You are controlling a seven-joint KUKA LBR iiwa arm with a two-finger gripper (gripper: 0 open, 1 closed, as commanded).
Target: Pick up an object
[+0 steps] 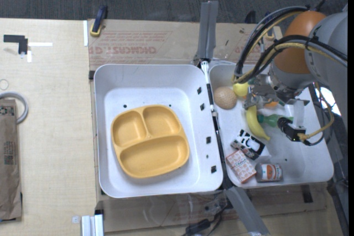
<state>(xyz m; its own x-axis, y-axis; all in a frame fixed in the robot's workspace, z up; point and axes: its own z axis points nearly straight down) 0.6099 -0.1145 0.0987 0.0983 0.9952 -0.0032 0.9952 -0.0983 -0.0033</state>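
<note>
One view, from above at a slant. The arm comes in from the right and is hunched over the back of the right bin. The wrist and its cables cover the gripper, so I can't tell how it stands or whether anything is in it. I won't call a grasp from this.

Right bin contents:
- banana, just below the gripper. Its long axis runs from under the wrist toward the bin's front, curving slightly right at the lower tip. Upper end tucked under the tool.
- yellow ball, just left of the gripper, at its edge.
- tan round thing, further left, against the divider between bins.
- green item beside the banana's right, partly hidden by the wrist.
- black-and-white packet, small red-and-white box and a small can on its side, all toward the front, well apart from the tool.

The left bin holds a yellow divided plate, far from the arm.

My read: the banana is the likeliest target. It is the nearest thing and lies straight down and slightly toward the front from the tool. A grip should close across its short width, so at right angles to that back-to-front axis. Risks: the ball and green item crowd both sides and could get nudged or caught instead.
</note>
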